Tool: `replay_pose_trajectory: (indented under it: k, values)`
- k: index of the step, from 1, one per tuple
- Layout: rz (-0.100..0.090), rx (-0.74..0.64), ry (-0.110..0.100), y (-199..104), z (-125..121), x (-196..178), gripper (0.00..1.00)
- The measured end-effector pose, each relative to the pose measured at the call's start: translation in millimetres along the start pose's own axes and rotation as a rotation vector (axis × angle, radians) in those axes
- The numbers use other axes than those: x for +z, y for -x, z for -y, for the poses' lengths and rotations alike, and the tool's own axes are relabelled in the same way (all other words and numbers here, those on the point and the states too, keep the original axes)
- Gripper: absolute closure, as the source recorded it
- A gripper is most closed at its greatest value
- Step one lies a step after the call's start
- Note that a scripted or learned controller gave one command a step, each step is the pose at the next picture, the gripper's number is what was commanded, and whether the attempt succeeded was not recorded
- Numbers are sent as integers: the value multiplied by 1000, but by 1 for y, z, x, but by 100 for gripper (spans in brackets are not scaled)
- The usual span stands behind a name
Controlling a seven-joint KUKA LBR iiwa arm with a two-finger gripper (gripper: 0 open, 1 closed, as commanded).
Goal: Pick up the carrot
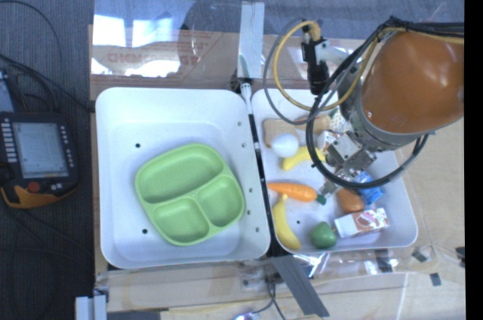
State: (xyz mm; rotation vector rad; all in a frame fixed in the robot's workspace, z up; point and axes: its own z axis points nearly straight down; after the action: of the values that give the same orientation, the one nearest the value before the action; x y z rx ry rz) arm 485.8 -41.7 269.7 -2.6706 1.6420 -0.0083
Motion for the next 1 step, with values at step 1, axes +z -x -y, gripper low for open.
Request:
replay_pose_trajectory:
  k: [1]
  values:
    - [6, 2, 7, 0, -2, 4, 0]
